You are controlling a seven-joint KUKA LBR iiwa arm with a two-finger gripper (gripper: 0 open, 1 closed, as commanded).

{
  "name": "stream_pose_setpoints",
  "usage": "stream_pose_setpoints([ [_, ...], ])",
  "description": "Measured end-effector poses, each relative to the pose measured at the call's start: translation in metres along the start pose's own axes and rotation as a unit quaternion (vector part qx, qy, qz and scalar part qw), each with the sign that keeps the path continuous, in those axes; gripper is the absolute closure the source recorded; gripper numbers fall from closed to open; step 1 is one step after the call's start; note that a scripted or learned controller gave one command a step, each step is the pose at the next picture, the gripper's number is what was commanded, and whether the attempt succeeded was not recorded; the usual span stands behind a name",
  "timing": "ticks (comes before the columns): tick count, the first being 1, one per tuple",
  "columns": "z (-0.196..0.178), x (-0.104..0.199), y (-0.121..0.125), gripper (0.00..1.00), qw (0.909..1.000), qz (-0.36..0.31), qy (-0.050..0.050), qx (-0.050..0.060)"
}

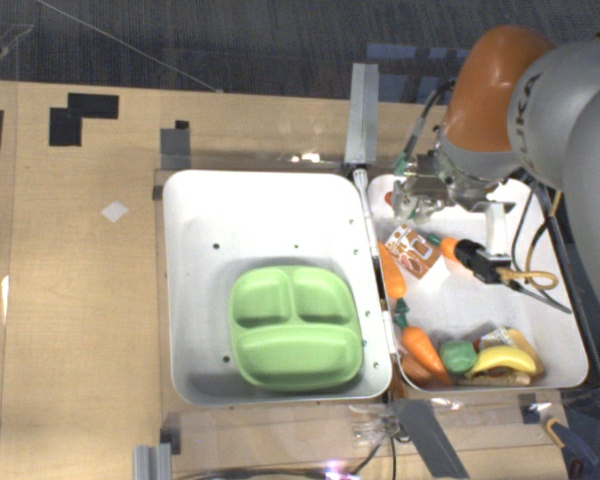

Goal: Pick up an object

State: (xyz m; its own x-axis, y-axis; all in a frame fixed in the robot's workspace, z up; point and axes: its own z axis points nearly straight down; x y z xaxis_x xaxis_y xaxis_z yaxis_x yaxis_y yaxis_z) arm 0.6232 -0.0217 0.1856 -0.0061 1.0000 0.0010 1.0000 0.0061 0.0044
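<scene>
My gripper (410, 206) hangs over the far left corner of the right bin (565, 363), just above and behind an orange-and-white snack packet (412, 251). I see nothing held in it. An orange stick-shaped piece (391, 274) lies along the bin's left wall beside the packet. At the bin's near end lie a toy carrot (421, 349), a green toy vegetable (458, 356) and a yellow banana (503, 362), close together. A small red thing (388, 198) peeks out at the far left wall, next to the gripper.
The left bin (200, 218) holds a green divided plate (295, 326) toward its near right. A shiny packet (513, 338) lies behind the banana. The grey arm with its orange band (495, 73) covers the right bin's far right side.
</scene>
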Motion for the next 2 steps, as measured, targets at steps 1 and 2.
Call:
stream_pose_setpoints([
  [1, -0.013, -0.025, -0.04, 1.0, 1.0, -0.005, 0.0, 0.0],
  [2, 0.035, -0.09, -0.027, 1.0, 0.9973, -0.074, -0.001, 0.0],
])
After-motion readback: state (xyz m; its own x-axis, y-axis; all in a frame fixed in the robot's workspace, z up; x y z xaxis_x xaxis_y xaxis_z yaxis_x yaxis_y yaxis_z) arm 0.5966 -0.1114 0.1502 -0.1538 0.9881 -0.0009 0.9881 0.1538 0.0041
